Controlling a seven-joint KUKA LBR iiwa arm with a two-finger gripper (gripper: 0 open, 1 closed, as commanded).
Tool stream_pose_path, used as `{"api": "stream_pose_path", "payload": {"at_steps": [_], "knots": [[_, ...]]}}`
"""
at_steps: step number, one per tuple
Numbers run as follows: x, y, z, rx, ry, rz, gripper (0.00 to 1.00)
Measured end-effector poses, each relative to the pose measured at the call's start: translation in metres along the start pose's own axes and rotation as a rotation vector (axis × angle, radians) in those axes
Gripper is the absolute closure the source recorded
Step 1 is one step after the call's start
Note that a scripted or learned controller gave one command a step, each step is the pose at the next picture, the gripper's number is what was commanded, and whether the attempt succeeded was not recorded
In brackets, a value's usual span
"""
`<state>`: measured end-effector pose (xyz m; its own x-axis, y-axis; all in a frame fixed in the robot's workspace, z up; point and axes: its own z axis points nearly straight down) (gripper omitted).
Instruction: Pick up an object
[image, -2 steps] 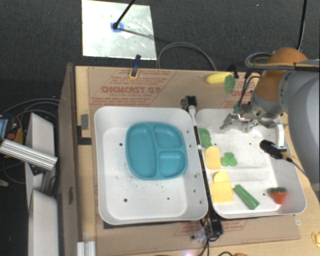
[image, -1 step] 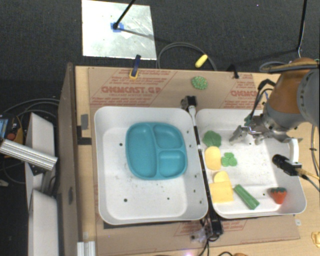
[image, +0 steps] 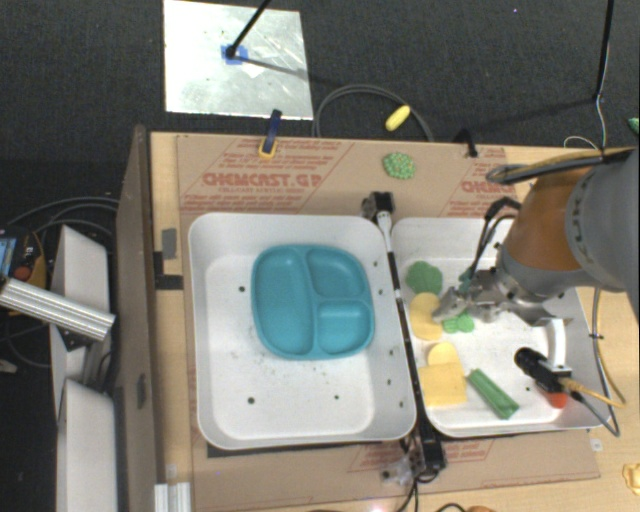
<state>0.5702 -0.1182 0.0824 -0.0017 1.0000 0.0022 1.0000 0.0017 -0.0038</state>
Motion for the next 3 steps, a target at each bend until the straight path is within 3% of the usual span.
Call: {"api": "stream_pose_path", "payload": {"at_steps": [1,2,3], "knots": [[0.024,0.044,-0.003,-0.01,-0.003,-0.005,0.0],[0.028,0.0,-0.046,-0.004,-0.002,0.001,0.0],[0.009,-0.018,0.0,-0.003,-0.002,0.002,0.0]]}}
